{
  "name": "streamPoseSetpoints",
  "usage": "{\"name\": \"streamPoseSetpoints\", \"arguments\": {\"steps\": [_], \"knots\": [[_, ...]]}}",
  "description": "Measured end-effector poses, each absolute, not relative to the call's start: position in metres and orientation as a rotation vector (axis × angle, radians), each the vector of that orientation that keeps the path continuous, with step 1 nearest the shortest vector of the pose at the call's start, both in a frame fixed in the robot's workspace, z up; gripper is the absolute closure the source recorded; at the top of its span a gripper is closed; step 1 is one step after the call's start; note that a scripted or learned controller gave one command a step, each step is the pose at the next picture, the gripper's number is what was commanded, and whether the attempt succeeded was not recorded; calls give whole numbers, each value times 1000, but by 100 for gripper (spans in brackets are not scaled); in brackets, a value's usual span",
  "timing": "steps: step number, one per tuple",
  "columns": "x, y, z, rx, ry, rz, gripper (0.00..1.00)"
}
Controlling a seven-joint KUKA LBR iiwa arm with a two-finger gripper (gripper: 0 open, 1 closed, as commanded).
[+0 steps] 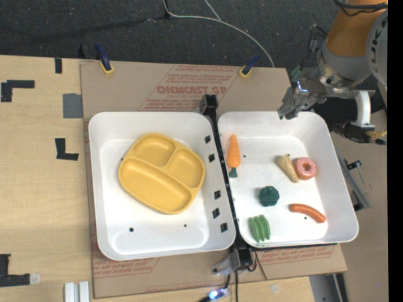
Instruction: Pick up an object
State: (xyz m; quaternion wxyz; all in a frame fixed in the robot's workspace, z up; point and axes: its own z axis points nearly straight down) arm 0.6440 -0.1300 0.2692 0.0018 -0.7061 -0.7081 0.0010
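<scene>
The right white bin (pixel 318 129) holds an orange carrot (pixel 233 151), a pink doughnut (pixel 306 168), a tan bread piece (pixel 287 167), a dark green broccoli (pixel 269 195), a red-orange sausage (pixel 308 212) and a light green ridged vegetable (pixel 259 228). My gripper (pixel 289 111) hangs over the bin's far right edge, above and to the right of all the items. Nothing shows between its fingers.
A yellow divided plate (pixel 162 172) lies in the left bin (pixel 101 131). Black clips (pixel 210 103) join the bins along the middle seam. Cardboard lies under both bins, held by blue and yellow clamps (pixel 103 60) at the back.
</scene>
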Motion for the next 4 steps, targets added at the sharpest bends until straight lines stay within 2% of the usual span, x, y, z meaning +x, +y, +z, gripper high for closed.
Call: {"name": "streamPoseSetpoints", "arguments": {"steps": [3, 4], "knots": [[598, 11, 227, -2210, -2222, 11, 100], [577, 55, 212, -2210, -2222, 12, 100]]}}
